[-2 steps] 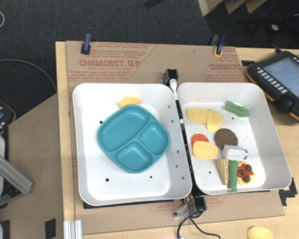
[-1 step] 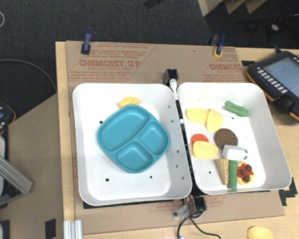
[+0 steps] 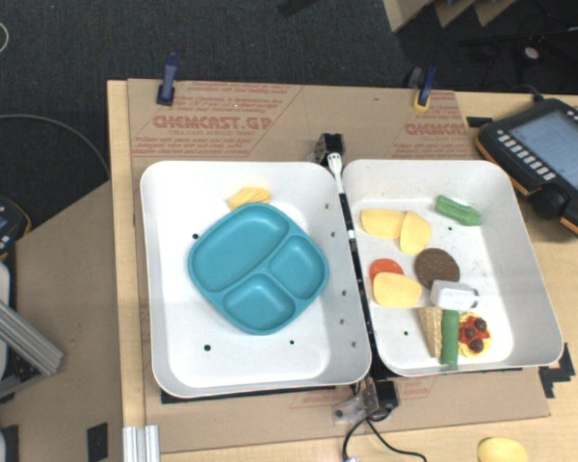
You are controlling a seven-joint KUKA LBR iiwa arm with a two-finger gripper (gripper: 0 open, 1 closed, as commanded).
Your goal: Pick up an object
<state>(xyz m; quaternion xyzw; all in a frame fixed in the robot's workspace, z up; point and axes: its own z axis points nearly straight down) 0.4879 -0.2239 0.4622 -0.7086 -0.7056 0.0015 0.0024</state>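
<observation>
We cannot tell the state of the jaws. Nothing is lifted yet: toy food [image 3: 422, 275] lies in the right bin [image 3: 513, 221], a blue plate [image 3: 258, 269] in the left bin [image 3: 164, 258].

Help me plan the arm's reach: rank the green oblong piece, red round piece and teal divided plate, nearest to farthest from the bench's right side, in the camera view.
1. Green oblong piece, right bin, far side.
2. Red round piece, right bin, left part.
3. Teal divided plate, left bin.

Blue plate [image 3: 258, 268] left — toy food [image 3: 424, 268] right
</observation>
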